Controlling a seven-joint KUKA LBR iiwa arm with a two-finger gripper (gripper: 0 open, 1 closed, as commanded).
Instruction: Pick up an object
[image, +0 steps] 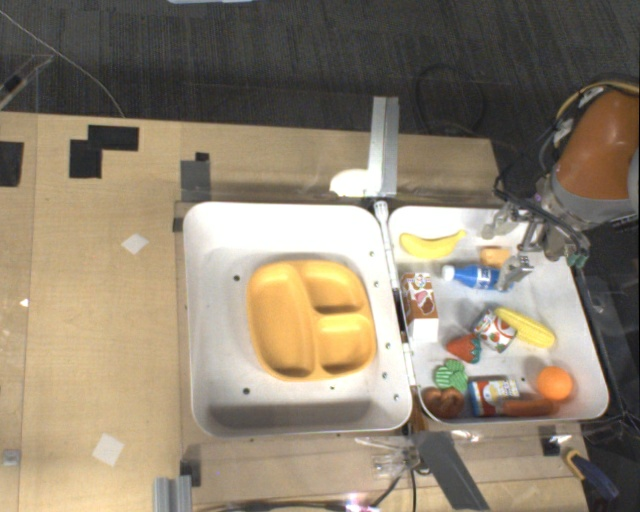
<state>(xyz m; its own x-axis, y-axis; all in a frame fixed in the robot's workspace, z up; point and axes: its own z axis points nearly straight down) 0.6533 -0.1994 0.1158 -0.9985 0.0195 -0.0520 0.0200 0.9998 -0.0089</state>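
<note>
The right bin (590, 330) holds several small toys. A yellow banana (432, 241) lies at its far left and a blue bottle (472, 276) with an orange cap lies on its side beside it. A yellow corn cob (527, 327), a strawberry (463, 348), an orange (554, 383) and a red sauce bottle (497, 394) lie nearer the front. My gripper (548, 260) hangs over the bin's far right corner, just right of the blue bottle's cap. It is open with nothing between its fingers.
The left bin (215, 300) carries a yellow divided plate (310, 318) in its middle. A brown packet (419, 296) leans against the rim between the two bins. A metal post (384, 150) stands behind the bins. The arm's orange band (598, 150) is at the right edge.
</note>
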